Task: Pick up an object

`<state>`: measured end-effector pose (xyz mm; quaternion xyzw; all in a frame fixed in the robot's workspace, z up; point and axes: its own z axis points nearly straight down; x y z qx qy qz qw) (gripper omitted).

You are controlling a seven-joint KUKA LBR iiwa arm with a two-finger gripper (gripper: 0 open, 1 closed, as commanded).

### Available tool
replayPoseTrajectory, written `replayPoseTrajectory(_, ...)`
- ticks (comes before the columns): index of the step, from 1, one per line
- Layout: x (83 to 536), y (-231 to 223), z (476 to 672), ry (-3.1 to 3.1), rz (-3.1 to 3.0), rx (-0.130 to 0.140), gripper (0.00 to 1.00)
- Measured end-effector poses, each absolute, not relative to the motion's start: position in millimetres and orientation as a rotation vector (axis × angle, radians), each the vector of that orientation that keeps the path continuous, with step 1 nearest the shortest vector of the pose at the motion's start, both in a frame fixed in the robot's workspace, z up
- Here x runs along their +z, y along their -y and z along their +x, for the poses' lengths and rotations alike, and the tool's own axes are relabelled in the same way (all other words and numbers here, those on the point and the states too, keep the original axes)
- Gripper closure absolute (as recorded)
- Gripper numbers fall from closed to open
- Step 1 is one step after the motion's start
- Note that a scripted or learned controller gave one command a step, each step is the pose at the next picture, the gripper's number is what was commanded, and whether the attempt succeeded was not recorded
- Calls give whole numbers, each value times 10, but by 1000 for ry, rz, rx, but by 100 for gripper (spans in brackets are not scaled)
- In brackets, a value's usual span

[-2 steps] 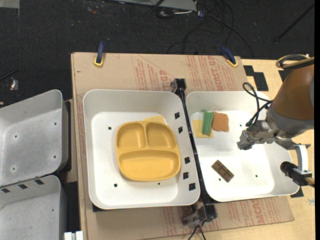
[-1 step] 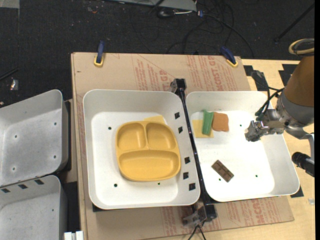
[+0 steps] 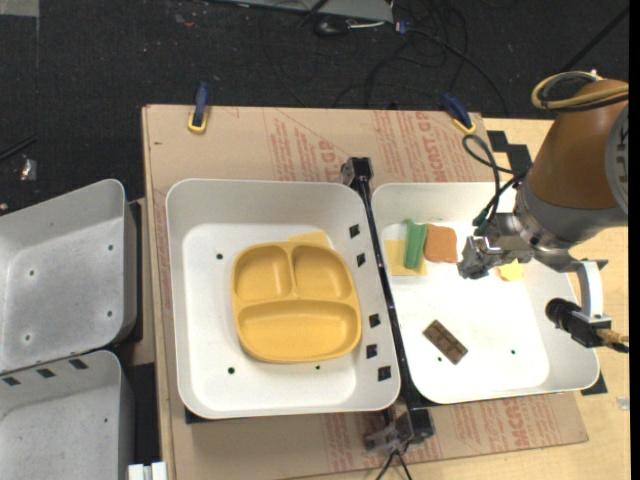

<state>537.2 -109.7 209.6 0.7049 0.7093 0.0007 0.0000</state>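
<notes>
My gripper point(image 3: 475, 260) hangs low over the right bin point(image 3: 530, 368), near its back edge, and I read that as the approach to a pick: it sits just beside the cluster of small pieces along that side, so one of them is the likely target. From this slanted view the end of the tool is a dark knot of metal and cable, and I cannot tell how it is set or whether anything is in it, so I will not claim a catch.

The pieces nearest it are an orange block point(image 3: 441, 244), touching or almost touching a green block point(image 3: 416, 245), with a pale yellow piece point(image 3: 396, 252) on the far side of the green one. Another small yellow thing point(image 3: 511, 271) peeks out just beside the wrist (partly hidden by the arm, so its shape is unclear). A brown bar point(image 3: 446, 342) lies by itself nearer the front of the same bin, well apart from the rest, which would make it the easier thing to take cleanly.

The left bin point(image 3: 200, 368) holds a yellow divided tray point(image 3: 296, 301), lying flat, with a pale sheet poking out behind it.
</notes>
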Motion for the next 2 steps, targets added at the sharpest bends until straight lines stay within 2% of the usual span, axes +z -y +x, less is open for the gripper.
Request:
replayPoseTrajectory(1,2231,589,5503,-2230,2212,4,100)
replayPoseTrajectory(2,2190,52,5723,-2231,2211,4,100)
